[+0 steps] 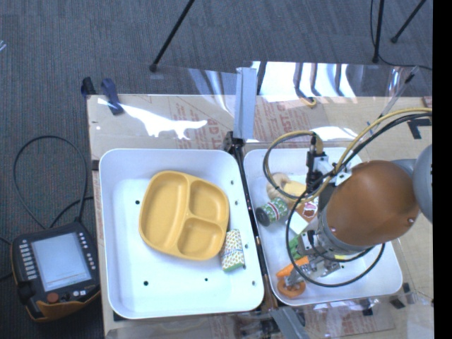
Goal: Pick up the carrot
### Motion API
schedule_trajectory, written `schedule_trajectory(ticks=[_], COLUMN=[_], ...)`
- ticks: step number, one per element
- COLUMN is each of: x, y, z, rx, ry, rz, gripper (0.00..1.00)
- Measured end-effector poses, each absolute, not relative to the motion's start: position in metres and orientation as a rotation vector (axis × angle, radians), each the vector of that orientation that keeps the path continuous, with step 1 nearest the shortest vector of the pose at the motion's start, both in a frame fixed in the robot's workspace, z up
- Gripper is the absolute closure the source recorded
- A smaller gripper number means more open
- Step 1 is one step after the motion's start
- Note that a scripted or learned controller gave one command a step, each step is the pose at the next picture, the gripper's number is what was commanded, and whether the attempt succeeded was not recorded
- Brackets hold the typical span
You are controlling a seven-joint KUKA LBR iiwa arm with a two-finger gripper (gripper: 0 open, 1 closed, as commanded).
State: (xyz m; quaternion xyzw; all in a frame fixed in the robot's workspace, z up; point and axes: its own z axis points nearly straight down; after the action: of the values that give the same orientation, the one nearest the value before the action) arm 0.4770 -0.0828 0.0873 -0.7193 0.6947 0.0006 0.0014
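The orange carrot (290, 282) lies in the front left corner of the right bin (392, 277), close to the rim. My gripper (313, 258) hangs low over that corner, just right of and above the carrot, and looks to be touching its upper end. The orange wrist band and the grey arm body cover most of the gripper from above. Whether the carrot sits inside the gripper cannot be made out.
A green can (272, 210), a pale yellow item (285, 184) and a red-and-white item (308, 209) lie in the right bin's left half. The left bin (120, 288) holds a yellow divided plate (185, 215) and a small patterned packet (232, 250). Cables loop above the arm.
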Motion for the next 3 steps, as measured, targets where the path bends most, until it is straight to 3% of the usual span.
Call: schedule_trajectory(ticks=[1, 2, 3], x=[0.476, 0.475, 0.493], y=[-0.022, 0.001, -0.061], z=[0.185, 0.184, 0.275], rx=[-2.551, -2.878, -2.947], ry=[1.830, 1.252, 1.073], rz=[0.013, 0.015, 0.009], gripper=[1.00, 1.00, 1.00])
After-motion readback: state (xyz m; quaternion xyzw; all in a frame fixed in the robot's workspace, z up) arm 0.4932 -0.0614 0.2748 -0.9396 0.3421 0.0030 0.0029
